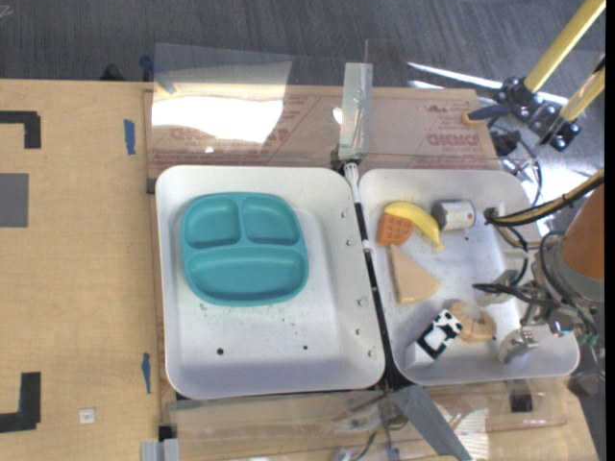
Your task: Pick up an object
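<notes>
A black-and-white toy (441,332) lies at the right bin's (557,365) front edge (beside a tan ring (473,325)); the gripper (522,344) hangs nearby, its fingers' spread unclear. No writing legible.

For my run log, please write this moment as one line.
gripper: over right bin, near edge | held: nothing seen | right bin: banana, waffle piece, bread slice | left bin: teal tray

Red print on clear sheet (288,128) behind bins, w/ glare + blur: too unclear to read. No other txt legible.
</notes>
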Controlling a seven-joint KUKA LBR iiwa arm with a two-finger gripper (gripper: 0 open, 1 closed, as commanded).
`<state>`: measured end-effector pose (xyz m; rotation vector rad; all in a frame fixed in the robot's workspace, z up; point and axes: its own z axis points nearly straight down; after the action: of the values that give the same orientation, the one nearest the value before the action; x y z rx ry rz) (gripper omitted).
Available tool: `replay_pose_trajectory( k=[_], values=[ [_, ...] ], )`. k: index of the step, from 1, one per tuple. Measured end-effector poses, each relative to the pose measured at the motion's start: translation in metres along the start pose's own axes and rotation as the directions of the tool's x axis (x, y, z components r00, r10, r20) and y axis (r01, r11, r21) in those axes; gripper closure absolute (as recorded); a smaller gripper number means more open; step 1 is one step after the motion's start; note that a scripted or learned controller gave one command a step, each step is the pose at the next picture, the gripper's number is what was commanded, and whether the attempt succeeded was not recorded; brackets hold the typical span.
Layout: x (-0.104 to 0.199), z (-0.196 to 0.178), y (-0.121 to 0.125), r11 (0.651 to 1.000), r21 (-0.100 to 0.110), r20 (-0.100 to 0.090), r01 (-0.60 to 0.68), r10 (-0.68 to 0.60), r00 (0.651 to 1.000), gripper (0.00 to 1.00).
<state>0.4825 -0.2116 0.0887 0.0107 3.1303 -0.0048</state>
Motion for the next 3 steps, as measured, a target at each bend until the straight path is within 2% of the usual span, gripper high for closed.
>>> replay_pose_trajectory(
  k=[1, 2, 3],
  values=[
    [-0.005, -0.013, 0.0, 1.0, 0.006, 0.015, 0.003, -0.003, 1.0, 1.0],
    [-0.035, -0.084, 0.043, 0.891, -0.001, -0.002, -0.454, 0.454, 0.891, 1.0],
    [0.001, -0.032, 0.071, 0.736, 0.003, -0.004, -0.676, 0.676, 0.736, 1.0]
  ],
)
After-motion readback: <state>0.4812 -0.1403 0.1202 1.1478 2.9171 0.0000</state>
